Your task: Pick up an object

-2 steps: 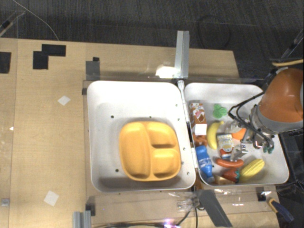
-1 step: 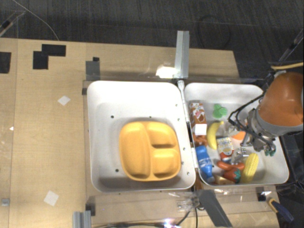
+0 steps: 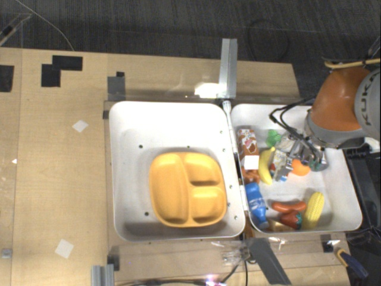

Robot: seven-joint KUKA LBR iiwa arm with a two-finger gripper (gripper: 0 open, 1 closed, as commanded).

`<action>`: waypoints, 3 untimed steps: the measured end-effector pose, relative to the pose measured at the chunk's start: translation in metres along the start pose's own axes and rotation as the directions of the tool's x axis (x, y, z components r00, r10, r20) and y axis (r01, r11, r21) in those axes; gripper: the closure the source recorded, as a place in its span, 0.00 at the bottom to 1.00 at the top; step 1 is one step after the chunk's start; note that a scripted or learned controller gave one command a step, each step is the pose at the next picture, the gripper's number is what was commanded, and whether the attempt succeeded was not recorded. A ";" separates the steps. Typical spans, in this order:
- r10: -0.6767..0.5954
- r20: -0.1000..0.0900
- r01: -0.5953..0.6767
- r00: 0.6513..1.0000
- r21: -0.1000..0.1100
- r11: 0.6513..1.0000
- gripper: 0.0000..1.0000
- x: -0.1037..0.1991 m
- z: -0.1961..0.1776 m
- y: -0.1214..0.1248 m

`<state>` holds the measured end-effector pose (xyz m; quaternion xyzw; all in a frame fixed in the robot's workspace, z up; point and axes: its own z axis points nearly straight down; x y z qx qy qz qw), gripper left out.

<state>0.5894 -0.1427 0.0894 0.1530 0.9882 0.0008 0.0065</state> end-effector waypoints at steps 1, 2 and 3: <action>0.209 -0.001 -0.209 0.978 0.007 0.978 0.00 -0.032 0.002 0.040; 0.497 -0.003 -0.497 0.868 0.019 0.868 0.00 -0.053 0.003 0.033; 0.492 -0.002 -0.492 0.870 0.006 0.870 0.00 -0.054 0.003 0.042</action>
